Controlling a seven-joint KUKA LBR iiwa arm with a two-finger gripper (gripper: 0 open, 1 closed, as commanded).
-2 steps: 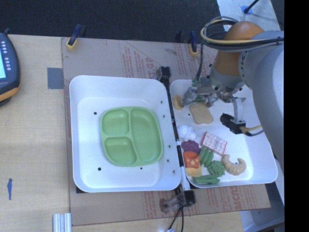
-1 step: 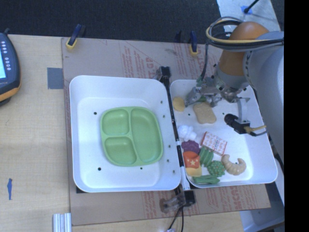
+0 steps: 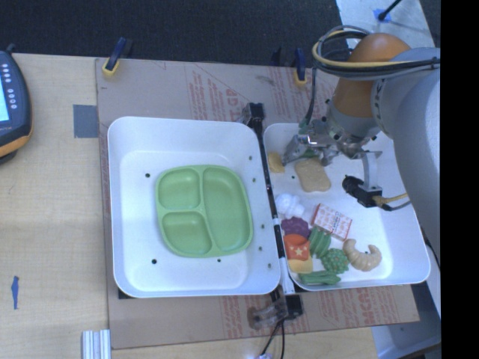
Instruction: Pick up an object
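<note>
A tan biscuit-shaped toy [image 3: 312,175] lies in the far part of the right bin [image 3: 408,264], long axis running near-to-far, directly beneath the end effector [image 3: 320,149], whose grip state cannot be made out.

A robotics lab bench: two white bins [image 3: 120,200] sit on cardboard [image 3: 194,88] held by clamps [image 3: 114,57] at its far edge, with a teach pendant [image 3: 11,103] at the worktop's left edge.

Wooden bench [image 3: 52,223], dark floor [image 3: 187,10]
</note>
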